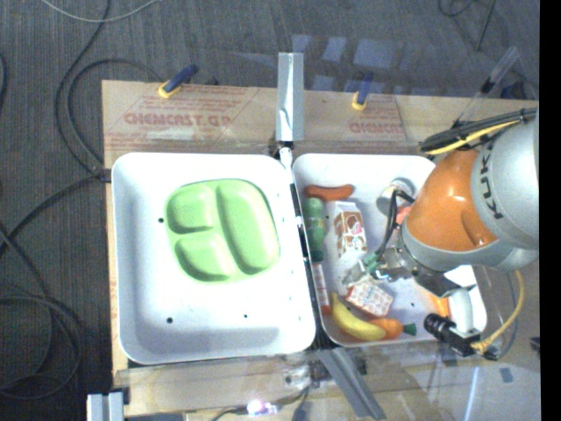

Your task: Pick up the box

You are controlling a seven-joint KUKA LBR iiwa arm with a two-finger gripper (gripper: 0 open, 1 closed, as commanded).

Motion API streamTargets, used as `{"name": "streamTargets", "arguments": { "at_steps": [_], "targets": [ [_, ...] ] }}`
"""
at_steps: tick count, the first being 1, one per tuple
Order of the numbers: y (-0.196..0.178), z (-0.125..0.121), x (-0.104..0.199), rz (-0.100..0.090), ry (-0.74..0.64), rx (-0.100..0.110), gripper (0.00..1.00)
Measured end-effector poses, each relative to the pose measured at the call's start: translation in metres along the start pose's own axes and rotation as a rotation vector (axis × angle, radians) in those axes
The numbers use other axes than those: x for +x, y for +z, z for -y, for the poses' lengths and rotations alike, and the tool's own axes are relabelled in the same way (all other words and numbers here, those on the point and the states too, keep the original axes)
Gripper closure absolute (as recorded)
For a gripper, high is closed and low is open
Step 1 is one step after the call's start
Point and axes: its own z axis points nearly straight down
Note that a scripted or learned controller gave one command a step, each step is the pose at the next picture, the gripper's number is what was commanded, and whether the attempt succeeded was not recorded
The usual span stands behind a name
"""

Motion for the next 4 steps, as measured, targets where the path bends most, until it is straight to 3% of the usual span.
{"name": "streamTargets", "arguments": {
  "at_steps": [1,2,3,4],
  "targets": [
    [0.009,-0.004,-0.005,-0.006,0.082,0.009,1.00],
    [-0.096,-0.007,0.074,-0.010,0.128,0.027,1.00],
    [-0.096,-0.006,0.074,-0.010,0.128,0.027,0.00],
    [-0.008,0.010,-0.019,-0.009,0.117,0.024,0.00]
  ]
}}
